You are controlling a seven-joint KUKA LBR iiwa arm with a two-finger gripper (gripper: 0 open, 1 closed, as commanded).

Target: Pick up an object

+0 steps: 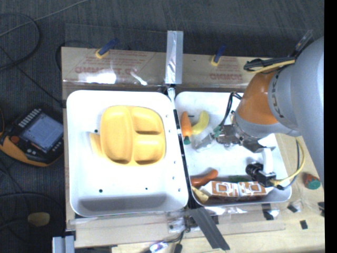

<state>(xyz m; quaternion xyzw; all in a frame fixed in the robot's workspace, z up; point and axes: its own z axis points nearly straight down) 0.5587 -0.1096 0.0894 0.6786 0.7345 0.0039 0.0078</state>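
**Arm low over the right bin, nothing lifted yet**

The large grey arm with its orange band (263, 96) reaches in from three o'clock and hangs low over the shallow white right-hand bin (279, 157). By my reading the pick is in its approach stage: every object I can see lies on a bin floor, and none is raised or visibly caught, so the grasp and the lift remain to be done.

The shallow white left-hand bin (79, 141) carries a yellow moulded plastic tray with compartments (131, 133), well apart from the arm, at nine o'clock from it.

In the right bin, a flat brown and white printed packet (237, 189) lies along the six o'clock wall, with a slim red-orange stick-shaped piece (204, 177) just beside it at ten o'clock. Against the nine o'clock wall lies a small orange carrot-shaped toy (186, 124), and a yellow banana-shaped toy (200, 122) sits just beside that. These two are nearest the tool and look the likeliest targets.

The metal two-finger gripper (208, 139) points toward nine o'clock, close under the banana. Its tips are small, shiny and blurred against the white floor; whether they are parted or closed, I cannot tell, and nothing shows caught there.

The arm's bulk hides the bin's three o'clock side.
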